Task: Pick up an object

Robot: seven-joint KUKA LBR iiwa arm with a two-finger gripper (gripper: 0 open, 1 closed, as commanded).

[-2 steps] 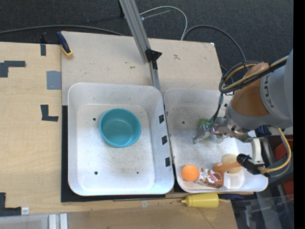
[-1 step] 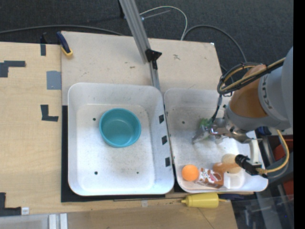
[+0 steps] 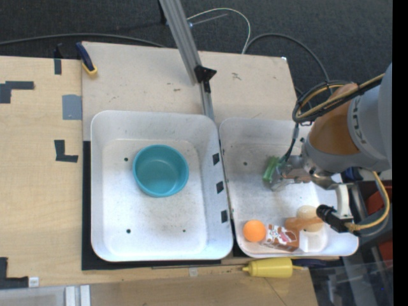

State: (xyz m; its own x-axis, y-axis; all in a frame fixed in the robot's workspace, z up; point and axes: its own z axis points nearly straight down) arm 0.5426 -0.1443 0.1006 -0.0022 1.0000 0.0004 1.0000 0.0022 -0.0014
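Note:
In the right bin [image 3: 255,136], a small green object [image 3: 271,168] lies near the middle, tilted. My gripper [image 3: 282,176] is low in this bin, right against the green object's right side; the wrist hides part of it. An orange ball [image 3: 254,231] rests near the bin's front left. Beside the ball lies a red and white packet [image 3: 280,236], then a pale orange and white bottle-like item [image 3: 307,228]. A teal bowl [image 3: 160,170] stands upright in the left bin [image 3: 108,139].
A yellow object [image 3: 271,268] lies on the bench just in front of the right bin. A slanted metal pole [image 3: 182,34] rises behind the bins. Cables [image 3: 319,97] loop over the arm's wrist at the right.

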